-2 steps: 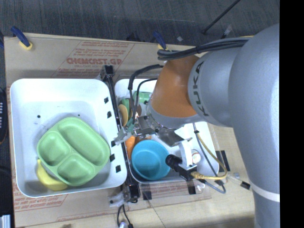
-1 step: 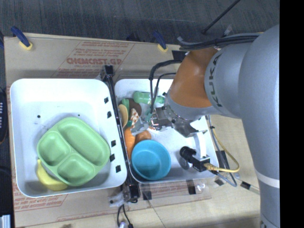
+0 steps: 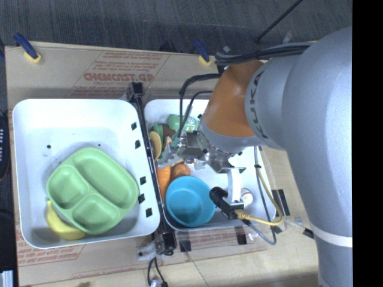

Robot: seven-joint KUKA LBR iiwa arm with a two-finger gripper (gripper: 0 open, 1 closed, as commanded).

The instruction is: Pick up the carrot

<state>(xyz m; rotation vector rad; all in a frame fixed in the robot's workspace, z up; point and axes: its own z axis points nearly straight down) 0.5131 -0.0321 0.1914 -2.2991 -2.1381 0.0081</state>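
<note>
Overhead slanted view of a bench carrying two shallow white bins. The arm (image 3: 311,118), a smooth grey casing with a glossy orange band (image 3: 236,103) above the wrist, reaches down into the right bin (image 3: 157,107). The pincer (image 3: 179,151) sits at the foot of the wrist among cluttered items, its metal parts dark and partly hidden by the wrist; whether it is open or closed, and whether it has hold of anything, cannot be told.

The carrot (image 3: 163,181) is a slim, tapered orange piece lying along the right bin's left wall, just below and slightly left of the pincer. Beside it, directly beneath the pincer, lies a rounded orange-brown item (image 3: 180,171). Further below stands a round, smooth blue bowl (image 3: 189,201). A pale yellow curved item (image 3: 155,143) lies just left of the pincer, and a green item (image 3: 173,122) just above it.

Well to the pincer's left, the left bin (image 3: 36,124) holds a matte green divided plate (image 3: 93,188) with three compartments, resting over a yellow object (image 3: 60,226).
</note>
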